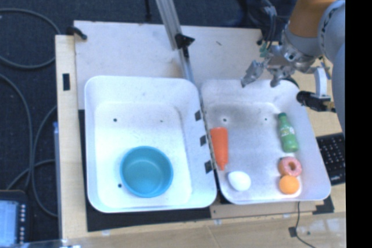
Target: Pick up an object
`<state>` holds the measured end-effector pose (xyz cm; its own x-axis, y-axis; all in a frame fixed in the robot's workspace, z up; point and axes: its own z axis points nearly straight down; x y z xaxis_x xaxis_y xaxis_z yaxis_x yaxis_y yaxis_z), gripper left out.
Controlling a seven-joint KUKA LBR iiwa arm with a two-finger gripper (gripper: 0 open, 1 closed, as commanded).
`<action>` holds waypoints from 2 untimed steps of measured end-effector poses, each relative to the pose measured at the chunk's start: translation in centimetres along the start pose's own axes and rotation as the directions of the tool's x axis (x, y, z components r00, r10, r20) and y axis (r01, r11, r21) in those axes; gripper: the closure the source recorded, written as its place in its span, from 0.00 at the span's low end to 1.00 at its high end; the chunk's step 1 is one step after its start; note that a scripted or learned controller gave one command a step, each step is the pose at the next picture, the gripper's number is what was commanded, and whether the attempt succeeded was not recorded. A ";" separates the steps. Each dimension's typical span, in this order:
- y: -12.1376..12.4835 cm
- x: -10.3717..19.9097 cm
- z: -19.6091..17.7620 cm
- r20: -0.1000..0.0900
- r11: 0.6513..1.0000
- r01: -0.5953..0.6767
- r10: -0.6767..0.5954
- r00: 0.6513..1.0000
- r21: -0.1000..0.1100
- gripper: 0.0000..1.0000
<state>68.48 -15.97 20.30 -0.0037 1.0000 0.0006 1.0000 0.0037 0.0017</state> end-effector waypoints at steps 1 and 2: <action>-0.3 -0.2 4.1 0.003 1.000 -0.003 0.003 1.000 0.004 0.00; -0.1 -1.0 10.1 0.004 1.000 -0.004 0.004 1.000 0.004 0.00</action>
<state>68.44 -16.95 10.19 0.0008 1.0000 -0.0033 1.0000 -0.0008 -0.0021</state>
